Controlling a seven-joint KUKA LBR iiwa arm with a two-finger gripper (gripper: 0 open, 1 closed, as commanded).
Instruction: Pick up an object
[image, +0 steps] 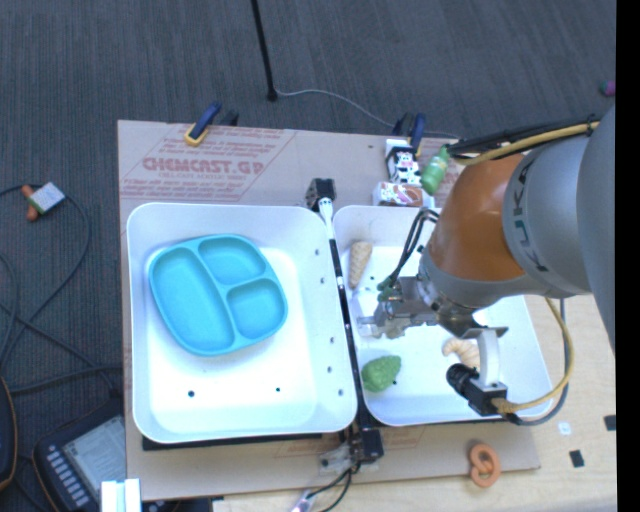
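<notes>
The gripper (385, 318) hung low over the right bin (520, 395), apparently lining up the green toy (381, 372), its grasp impossible to judge.

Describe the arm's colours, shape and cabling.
The arm is thick and rounded, grey with a broad orange band above the wrist. Yellow and black cables run along its top, and a yellow cable loops below. The gripper end is dark metal.
</notes>
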